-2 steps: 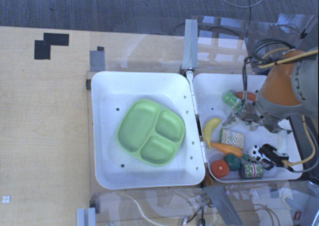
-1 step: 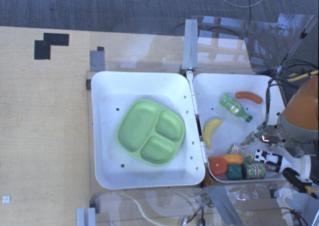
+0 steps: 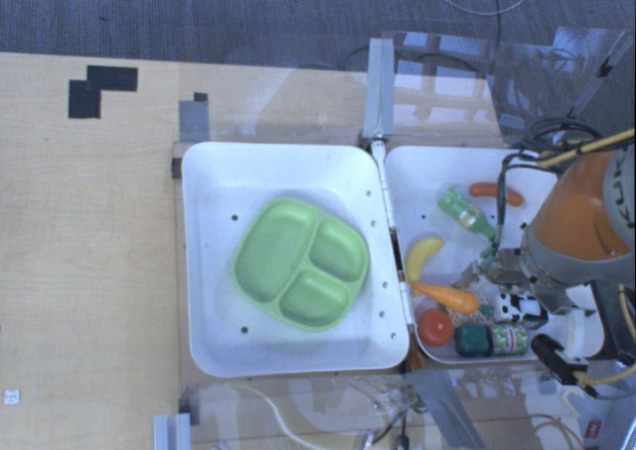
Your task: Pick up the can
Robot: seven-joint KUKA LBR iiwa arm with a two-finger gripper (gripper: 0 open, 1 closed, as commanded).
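Observation:
The can (image 3: 493, 340) is green with a dark green end and a printed label. It lies on its side at the near edge of the right bin (image 3: 425, 172). My gripper (image 3: 500, 285) hangs low in that bin, just behind the can and a little above it. The grey wrist and the orange band (image 3: 581, 215) rise from it to the right. Nothing shows in the gripper's grasp.
Around the can lie a red tomato (image 3: 434, 327), a carrot (image 3: 446, 294), a banana (image 3: 422, 253), a green bottle (image 3: 465, 211), a sausage (image 3: 494, 191) and a black-and-white spotted item (image 3: 517, 307). The left bin (image 3: 204, 239) holds a green divided plate (image 3: 302, 262).

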